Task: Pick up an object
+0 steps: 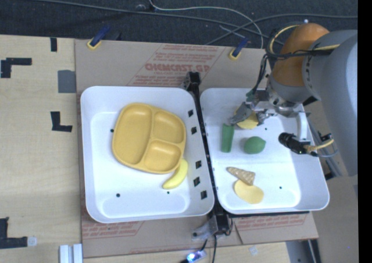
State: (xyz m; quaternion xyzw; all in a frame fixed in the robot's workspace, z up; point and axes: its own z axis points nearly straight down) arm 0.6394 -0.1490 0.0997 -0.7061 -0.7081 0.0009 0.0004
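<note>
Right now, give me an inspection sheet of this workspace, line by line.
Surface: two white bins side by side, left bin and right bin, on a cardboard sheet over a wooden bench.
Job's things: right bin holds a green block, green ball, small yellow piece, cone-shaped piece and yellow disc.
Clutter: left bin holds a yellow divided plate with a banana touching its lower edge.
Grippers: gripper low in the right bin, at the small yellow piece; grasp not discernible.
Cables: black cables across the dark floor behind.
Surroundings: blue-and-yellow clamps on the cardboard's far edge.
</note>
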